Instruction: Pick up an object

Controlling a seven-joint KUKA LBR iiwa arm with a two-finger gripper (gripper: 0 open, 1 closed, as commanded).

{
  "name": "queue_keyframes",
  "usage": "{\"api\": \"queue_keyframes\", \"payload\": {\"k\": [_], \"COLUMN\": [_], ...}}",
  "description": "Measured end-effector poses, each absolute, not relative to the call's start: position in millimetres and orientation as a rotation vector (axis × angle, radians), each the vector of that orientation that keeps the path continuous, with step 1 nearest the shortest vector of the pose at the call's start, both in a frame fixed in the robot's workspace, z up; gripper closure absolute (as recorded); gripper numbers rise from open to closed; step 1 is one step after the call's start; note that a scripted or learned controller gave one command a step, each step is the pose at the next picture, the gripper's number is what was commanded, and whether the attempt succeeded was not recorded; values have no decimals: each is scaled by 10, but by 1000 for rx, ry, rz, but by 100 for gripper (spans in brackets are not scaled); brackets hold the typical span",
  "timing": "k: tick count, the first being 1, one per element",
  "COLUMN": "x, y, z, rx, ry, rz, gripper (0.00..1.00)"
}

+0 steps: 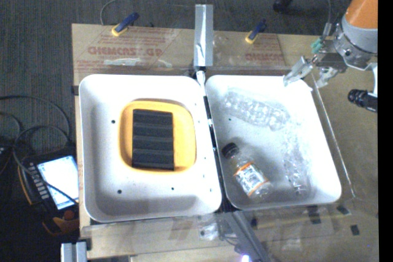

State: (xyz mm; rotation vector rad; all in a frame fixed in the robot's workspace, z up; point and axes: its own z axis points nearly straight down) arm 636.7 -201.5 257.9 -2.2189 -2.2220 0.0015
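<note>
The bench carries two shallow white bins of smooth plastic w/ rounded corners, side by side. The left bin (pixel 92 132) holds a yellow tray (pixel 128 132), a rounded square w/ soft glossy edges. On the tray sits a black ribbed block (pixel 152 139), matte, w/ four horizontal ridges; it fills approx. the middle of that bin.

The right bin (pixel 322 184) holds clear plastic things. At approx. 6 o'clock from the bin centre lies a small clear bottle (pixel 247 172), on its side and diagonal, w/ a black round cap pointing to 10 o'clock and an orange and white label around its body. At 12 o'clock lies a crumpled clear bottle (pixel 255 108), ribbed and shiny, stretched left to right. At 4 o'clock, near the right wall, a third clear bottle (pixel 295 162) lies approx. upright in the view; it is very transparent, so its outline is hard to follow.

The gripper (pixel 309 72) hovers at the 1 o'clock corner of the right bin, over the bin rim. It has two pale thin metal fingers, spread well apart, and nothing is between them. Above it is the grey wrist w/ the orange band.

Behind the bins lies a brown cardboard sheet (pixel 132 52) w/ red print under clear film, held by two clamps w/ yellow and blue handles, the left clamp (pixel 124 24) and the right clamp (pixel 256 31). A grey metal post (pixel 203 37) stands between the bins at 12 o'clock. The floor is dark carpet.
</note>
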Motion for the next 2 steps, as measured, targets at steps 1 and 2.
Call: {"api": "queue_keyframes", "payload": {"k": [1, 2], "x": [5805, 4837], "y": [-2240, -2209], "z": [1663, 1146], "rx": [-2183, -2034], "ry": [-2258, -2387], "rz": [4, -3], "gripper": [0, 0]}}
